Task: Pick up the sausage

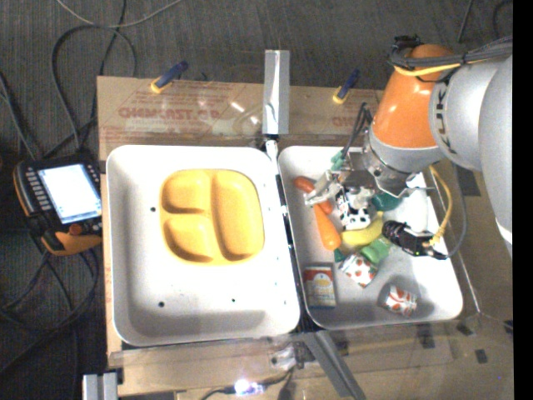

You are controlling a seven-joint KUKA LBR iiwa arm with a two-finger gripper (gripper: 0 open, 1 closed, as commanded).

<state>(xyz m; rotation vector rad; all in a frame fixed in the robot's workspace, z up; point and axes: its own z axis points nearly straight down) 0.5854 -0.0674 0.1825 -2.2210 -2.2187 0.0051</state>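
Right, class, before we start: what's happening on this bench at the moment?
A grey and orange robot arm reaches in from the right, its pincer low over the right-hand bin, among a pile of toy food. Below it lie an orange carrot, a banana and a small can. A reddish piece, perhaps the sausage, lies at the pile's upper left, not gripped. The left bin holds a yellow divided plate.

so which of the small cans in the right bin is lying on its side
The red-and-white can near the right bin's front corner lies tipped over; the labelled can shows its flat face.
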